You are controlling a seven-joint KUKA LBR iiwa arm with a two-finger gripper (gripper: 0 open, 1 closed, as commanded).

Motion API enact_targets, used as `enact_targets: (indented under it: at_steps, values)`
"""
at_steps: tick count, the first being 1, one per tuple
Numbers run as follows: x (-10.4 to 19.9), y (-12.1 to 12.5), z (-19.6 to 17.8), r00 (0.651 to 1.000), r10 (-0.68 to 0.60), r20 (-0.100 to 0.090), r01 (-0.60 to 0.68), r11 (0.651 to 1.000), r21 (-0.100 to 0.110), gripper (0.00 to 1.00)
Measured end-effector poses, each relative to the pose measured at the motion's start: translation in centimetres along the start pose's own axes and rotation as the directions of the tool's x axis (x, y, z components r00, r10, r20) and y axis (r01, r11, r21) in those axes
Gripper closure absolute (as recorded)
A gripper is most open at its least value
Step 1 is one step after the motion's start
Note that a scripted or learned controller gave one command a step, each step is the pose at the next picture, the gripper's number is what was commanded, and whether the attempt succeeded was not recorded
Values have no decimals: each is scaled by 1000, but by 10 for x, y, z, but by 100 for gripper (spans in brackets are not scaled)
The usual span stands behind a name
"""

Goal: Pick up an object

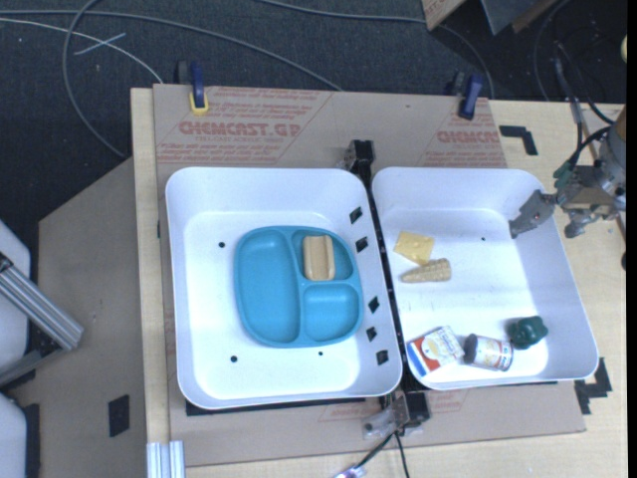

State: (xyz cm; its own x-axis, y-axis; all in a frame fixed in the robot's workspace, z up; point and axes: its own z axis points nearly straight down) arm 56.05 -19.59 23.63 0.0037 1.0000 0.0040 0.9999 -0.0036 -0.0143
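Camera view, from above: two white bins side by side on the surface. Left bin (189, 267) holds a blue divided plate (269, 297) with a tan bread-like piece (318, 257) in its upper right compartment. Right bin (567, 297) holds a yellow wedge (414, 246), a corn cob (426, 271) just below it, a red-and-white packet (435, 352) touching a small bottle (490, 353), and a dark green object (527, 331) near the lower right corner. Gripper (552, 212) hangs over the right bin's upper right rim, jaws spread wide, nothing between them, well apart from every object.
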Motion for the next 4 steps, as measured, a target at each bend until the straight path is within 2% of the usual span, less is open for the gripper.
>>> enact_targets:
  at_steps: [1,2,3,4]
  values:
    - [1,3,-8,1000,-4,3,4,1000,-14,0]
    - [3,11,39,1000,-5,2,5,1000,-9,0]
    - [-1,8,83,1000,-3,2,3,1000,-9,0]
    - [0,17,142,1000,-5,1,5,1000,-8,0]
